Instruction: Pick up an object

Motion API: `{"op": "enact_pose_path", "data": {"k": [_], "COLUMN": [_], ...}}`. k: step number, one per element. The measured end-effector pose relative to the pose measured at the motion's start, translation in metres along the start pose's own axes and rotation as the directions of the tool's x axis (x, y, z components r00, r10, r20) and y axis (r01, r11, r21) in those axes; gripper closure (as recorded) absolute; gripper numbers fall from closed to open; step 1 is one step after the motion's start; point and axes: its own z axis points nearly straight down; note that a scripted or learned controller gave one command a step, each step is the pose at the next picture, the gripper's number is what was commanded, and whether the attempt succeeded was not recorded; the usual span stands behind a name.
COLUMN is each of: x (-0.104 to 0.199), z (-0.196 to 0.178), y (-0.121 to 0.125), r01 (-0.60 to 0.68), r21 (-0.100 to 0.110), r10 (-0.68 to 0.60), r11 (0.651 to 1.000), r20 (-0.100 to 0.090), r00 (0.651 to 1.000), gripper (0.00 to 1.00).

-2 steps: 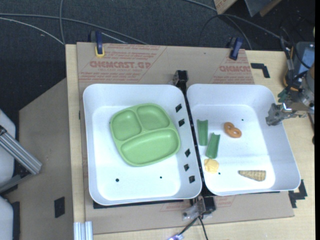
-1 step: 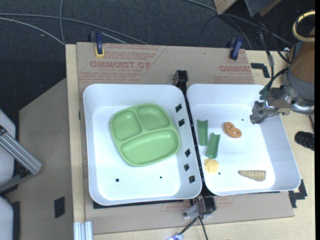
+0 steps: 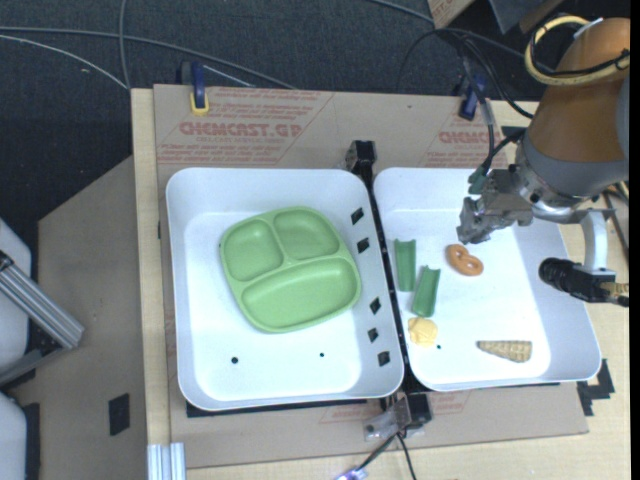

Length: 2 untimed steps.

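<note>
Faintly, the board (image 3: 250, 118) reads "CHEMCAST" (red print) behind both bins (image 3: 190, 268).

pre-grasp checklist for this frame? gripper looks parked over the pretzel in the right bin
1. Target in view: pretzel lies flat in the right bin, unobstructed. ok
2. Gripper alignment: sits just above and beside the pretzel's upper edge, not centred on it. not ok
3. Finger state: hidden by the gripper body. cannot tell
4. Nothing held yet: no object seen between fingers. cannot tell
5. Neighbours clear: green sticks lie apart to the pretzel's left, cone piece well below. ok
6. Left bin holds the green divided plate, away from the arm. ok
</note>
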Motion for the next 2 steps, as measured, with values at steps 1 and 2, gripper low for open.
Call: {"op": "enact_pose_path", "data": {"k": [1,2], "x": [0.049,0.102], "z": [0.014,0.026], "y": [-0.002,-0.005], "r01": [-0.003,-0.002], "r21": [0.002,0.004], "r10": [0.003,0.002], "r11": [1.0,1.0], "r20": [0.001,0.0], "r00": [1.0,1.0], "gripper": [1.0,1.0]}}
